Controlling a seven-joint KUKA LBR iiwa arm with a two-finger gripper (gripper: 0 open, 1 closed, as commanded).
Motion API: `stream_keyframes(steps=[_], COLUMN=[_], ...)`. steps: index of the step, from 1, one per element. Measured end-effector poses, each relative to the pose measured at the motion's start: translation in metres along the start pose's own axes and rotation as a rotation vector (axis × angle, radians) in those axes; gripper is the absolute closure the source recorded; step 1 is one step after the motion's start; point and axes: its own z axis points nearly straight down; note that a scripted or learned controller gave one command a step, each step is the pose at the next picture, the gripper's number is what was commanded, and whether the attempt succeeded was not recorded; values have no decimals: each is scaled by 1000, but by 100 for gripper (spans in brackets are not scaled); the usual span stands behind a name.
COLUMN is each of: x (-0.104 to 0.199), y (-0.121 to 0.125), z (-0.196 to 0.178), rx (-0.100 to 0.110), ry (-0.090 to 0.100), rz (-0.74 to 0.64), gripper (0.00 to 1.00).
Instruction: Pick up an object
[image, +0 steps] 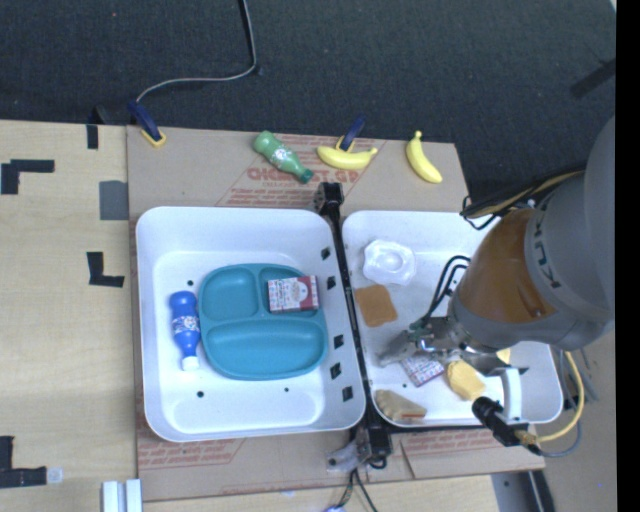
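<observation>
Though blurred, claw (405, 345) (fingers indistinct) over right bin (455, 228)

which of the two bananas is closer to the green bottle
The left banana, lying on the cardboard just right of the green bottle. The other banana lies farther right, above the right bin.

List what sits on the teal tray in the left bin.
On the teal tray, one small red-and-white carton lies in its upper right compartment. Whatever is beneath the carton is covered.
</observation>
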Motion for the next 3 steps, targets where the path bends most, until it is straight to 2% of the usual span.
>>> stream_keyframes(steps=[1,2,3], x=[-2,-3,-1], y=[82,39,19], z=[1,1,0], rx=[2,3,1], ry=[2,2,1], rz=[-2,-1,-1], gripper=[0,0,0])
